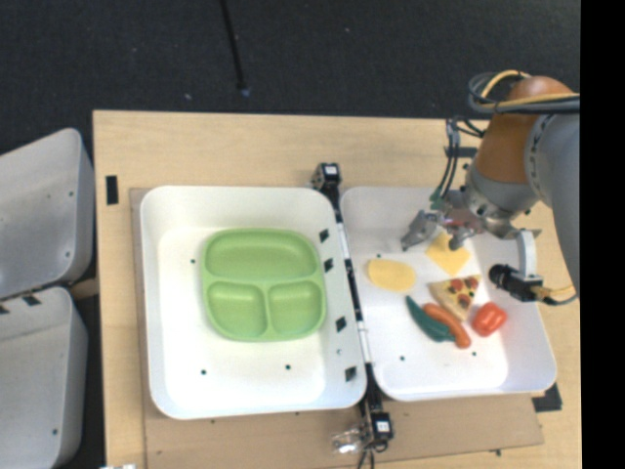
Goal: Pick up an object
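— Two white bins sit side by side on the tan worktop [244, 145]. What's in the right bin [420, 379]?

— Toy food: a yellow oval piece [392, 275], a pizza slice [457, 292], a red pepper [487, 318], a green pod [426, 319], a carrot [447, 323], and a yellow wedge [450, 257] just beneath the gripper [437, 227].

— And the jaws?

— Spread, pinching nothing. The left bin [166, 360] holds a smooth green divided plate [264, 283]; dark carpet lies behind.

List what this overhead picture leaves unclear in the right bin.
- Gripper: blurred and small in the camera view, so its state is unreadable.
- Yellow piece: upper part covered by the gripper.
- Pizza slice toy: too small for detail.
- Arm: cut off at the right.
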